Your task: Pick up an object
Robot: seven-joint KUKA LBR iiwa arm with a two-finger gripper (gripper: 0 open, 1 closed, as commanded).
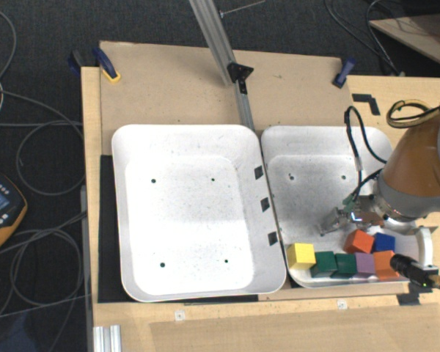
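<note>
Small coloured blocks lie crowded along the near edge of the right bin (308, 156): a yellow block (303, 254), two green blocks (335, 263), a purple block (365, 262), an orange block (361, 241) and a blue block (384, 241). The gripper (345, 217) hangs low over the bin floor, just beyond the orange block. If it is spread or pressed together I cannot tell, and nothing is seen in it.

Both white bins, the left bin (183, 211) and the right bin (308, 174), look like smooth, faintly glossy plastic, speckled with fine dark marks. The bench (169, 86) beneath is matt, pale wood board. At twelve o'clock a brushed-metal bar (213, 28) slants down. The blocks (345, 259) at five o'clock look matt and smooth. The arm (422, 174) carries a satin orange band.
</note>
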